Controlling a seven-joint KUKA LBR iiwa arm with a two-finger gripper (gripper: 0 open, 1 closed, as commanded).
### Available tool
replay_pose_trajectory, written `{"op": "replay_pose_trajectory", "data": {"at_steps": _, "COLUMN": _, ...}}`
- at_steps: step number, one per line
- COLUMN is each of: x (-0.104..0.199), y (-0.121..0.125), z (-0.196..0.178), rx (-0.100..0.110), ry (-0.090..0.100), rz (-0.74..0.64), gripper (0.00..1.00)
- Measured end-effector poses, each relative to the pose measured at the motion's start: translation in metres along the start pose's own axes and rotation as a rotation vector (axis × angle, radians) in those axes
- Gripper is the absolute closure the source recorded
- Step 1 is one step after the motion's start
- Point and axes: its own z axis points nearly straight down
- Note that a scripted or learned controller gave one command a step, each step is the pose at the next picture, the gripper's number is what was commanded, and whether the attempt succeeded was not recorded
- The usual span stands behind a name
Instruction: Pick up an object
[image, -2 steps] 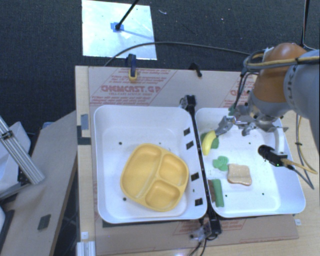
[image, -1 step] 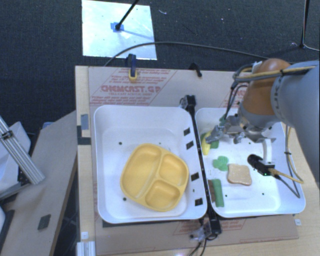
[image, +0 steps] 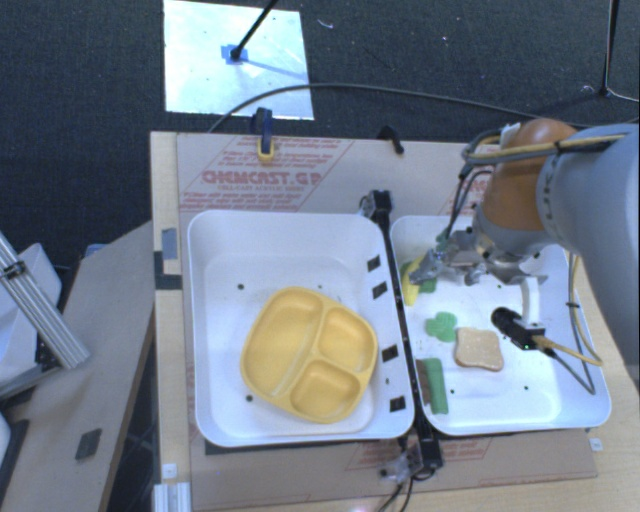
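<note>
The bench (image: 165, 400) takes up most of the frame, with a printed cardboard sheet (image: 260, 175) lying under 2 white bins that sit side by side. The left bin (image: 215, 240) is in the middle of the picture and the right bin (image: 540, 400) is at center right, and their inner walls are touching.

The grey arm (image: 590, 190) comes in from the upper right edge. Its orange band is above the top of the right bin.

Next biggest is a yellow divided tray (image: 310, 355) with 3 compartments. It lies flat in the lower middle of the left bin, turned at a bit of an angle.

Everything else is in the right bin:
- a slice of toast (image: 478, 349) lies flat near the middle
- a green bar (image: 436, 385) lies along the left wall toward the bottom
- a small green lump (image: 441, 325) sits just up and left of the toast, near it but apart
- a yellow-green piece (image: 410, 283) is against the left wall, higher up

The gripper (image: 432, 265) is low over that upper left part of the right bin, right by the yellow-green piece. Honestly can't tell if the jaws are apart or together from this angle, or whether they touch anything.
</note>
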Motion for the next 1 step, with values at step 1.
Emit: {"op": "replay_pose_trajectory", "data": {"at_steps": 1, "x": 0.0002, "y": 0.0012, "z": -0.0117, "rx": -0.004, "ry": 0.001, "rz": 0.001, "gripper": 1.00}}
